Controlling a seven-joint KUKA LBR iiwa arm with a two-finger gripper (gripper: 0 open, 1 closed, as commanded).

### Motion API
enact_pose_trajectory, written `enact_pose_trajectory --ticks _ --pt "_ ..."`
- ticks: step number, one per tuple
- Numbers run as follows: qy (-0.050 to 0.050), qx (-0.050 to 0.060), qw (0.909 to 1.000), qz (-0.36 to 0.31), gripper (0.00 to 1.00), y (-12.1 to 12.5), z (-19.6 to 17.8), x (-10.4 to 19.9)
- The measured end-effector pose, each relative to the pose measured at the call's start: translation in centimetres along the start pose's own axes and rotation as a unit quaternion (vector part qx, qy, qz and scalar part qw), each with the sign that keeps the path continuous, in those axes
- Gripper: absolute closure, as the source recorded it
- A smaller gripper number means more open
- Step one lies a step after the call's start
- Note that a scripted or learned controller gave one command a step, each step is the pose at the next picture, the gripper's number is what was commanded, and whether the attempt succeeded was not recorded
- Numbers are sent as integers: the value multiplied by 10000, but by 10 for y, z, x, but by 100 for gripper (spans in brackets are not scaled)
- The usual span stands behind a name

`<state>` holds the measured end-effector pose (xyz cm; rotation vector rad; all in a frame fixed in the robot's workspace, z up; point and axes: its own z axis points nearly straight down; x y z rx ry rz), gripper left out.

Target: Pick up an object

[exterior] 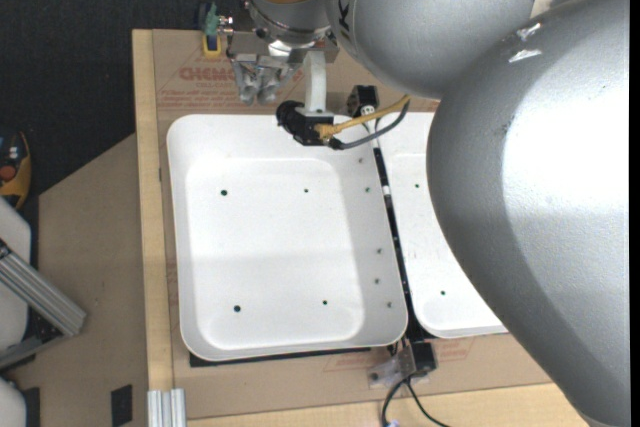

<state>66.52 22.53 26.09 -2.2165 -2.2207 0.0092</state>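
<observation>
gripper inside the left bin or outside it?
Outside. The gripper sits past the far rim of the left bin, over the brown board. Nothing visible between its fingers.

Lit evenly and brightly from overhead, with the white bin (275, 235) just below the gripper (258, 87) near washed out. Soft grey shadow across the bin's lower half (cast by the arm (520, 145)). Arm blurred and oversized, far too near the lens. Dark and murky left of the gripper.
</observation>
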Motion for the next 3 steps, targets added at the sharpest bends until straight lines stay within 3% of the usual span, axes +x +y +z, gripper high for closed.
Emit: enact_pose_trajectory --ticks 1,2,3 --pt "18 -59 10000 3 100 -16 -45 -1" --pt "8 -70 10000 31 100 -14 -91 -53" --pt "2 15 10000 -14 100 -1 6 2"
